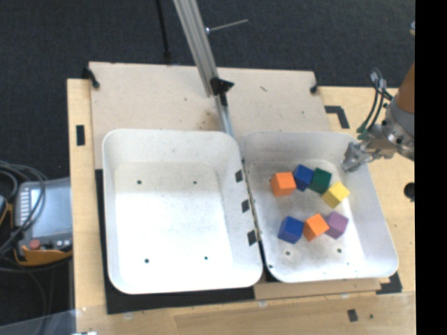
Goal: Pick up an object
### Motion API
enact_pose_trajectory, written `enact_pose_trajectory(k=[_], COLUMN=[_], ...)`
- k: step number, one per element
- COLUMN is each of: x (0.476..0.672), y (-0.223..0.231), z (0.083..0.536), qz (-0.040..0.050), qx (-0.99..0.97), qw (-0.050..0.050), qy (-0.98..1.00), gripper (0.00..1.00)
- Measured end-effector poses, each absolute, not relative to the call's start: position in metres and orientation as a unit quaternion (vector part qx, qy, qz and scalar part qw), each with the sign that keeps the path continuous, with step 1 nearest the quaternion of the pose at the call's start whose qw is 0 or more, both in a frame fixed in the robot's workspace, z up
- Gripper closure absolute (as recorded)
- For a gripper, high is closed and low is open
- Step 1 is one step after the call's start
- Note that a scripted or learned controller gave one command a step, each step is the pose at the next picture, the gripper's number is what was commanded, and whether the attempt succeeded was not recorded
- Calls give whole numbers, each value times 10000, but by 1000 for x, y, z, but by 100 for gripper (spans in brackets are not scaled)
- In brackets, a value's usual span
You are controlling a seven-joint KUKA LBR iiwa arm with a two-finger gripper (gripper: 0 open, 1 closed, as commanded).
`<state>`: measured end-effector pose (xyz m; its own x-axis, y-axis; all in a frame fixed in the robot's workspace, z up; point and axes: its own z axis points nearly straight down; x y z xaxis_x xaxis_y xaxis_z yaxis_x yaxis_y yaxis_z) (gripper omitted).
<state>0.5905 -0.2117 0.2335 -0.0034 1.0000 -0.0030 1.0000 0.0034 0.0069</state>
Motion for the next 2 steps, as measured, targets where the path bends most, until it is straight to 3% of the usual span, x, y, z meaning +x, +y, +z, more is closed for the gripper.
enact_pose_trajectory(k=[1,2], x=[592,602], y=[-213,-162], z=[280,284], qz=[14,12], qx=[7054,7046], qw=[36,19], qy=[7088,7096], gripper=[100,100])
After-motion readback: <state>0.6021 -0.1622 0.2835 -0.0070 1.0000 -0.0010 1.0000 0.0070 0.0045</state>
